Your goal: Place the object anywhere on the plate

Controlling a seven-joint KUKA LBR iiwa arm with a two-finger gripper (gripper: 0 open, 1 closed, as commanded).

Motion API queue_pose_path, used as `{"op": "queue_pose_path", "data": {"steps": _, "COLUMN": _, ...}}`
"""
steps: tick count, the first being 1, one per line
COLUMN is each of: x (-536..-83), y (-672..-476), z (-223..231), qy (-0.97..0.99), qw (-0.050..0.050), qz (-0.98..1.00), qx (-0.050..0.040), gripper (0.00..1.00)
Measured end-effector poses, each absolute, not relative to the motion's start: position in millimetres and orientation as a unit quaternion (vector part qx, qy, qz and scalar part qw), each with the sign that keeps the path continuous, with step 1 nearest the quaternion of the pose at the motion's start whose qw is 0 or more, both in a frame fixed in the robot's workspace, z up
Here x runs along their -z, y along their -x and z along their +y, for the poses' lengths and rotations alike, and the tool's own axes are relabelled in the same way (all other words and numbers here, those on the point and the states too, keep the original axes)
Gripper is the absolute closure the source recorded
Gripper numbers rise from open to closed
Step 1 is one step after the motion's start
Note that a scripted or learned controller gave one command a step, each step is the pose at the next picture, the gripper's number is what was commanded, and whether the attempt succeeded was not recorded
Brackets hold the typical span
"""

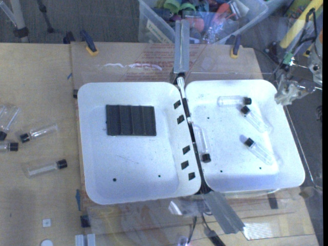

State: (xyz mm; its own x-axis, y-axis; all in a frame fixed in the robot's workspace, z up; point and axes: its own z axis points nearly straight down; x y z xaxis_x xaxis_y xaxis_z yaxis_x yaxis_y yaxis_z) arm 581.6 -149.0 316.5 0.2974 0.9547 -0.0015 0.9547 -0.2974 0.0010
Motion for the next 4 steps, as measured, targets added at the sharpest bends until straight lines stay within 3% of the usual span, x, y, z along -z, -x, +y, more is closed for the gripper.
{"op": "queue_pose_path", "data": {"steps": 1, "x": -259.6, "y": -570.4, "z": -98.1, "qy": -0.914, "qw": -0.002, "qz": 0.407, "qx": 0.0023, "gripper": 1.00}}
{"op": "queue_pose_path", "data": {"steps": 2, "x": -367.7, "y": -587.7, "z": -53.4, "qy": -0.977, "qw": 0.000, "qz": 0.213, "qx": 0.0012, "gripper": 1.00}}
{"op": "queue_pose_path", "data": {"steps": 3, "x": -331.0, "y": -559.2, "z": 10.4, "qy": -0.995, "qw": 0.000, "qz": 0.099, "qx": 0.0004, "gripper": 1.00}}
{"op": "queue_pose_path", "data": {"steps": 4, "x": -336.2, "y": -516.9, "z": 92.2, "qy": -0.995, "qw": 0.000, "qz": 0.099, "qx": 0.0002, "gripper": 1.00}}
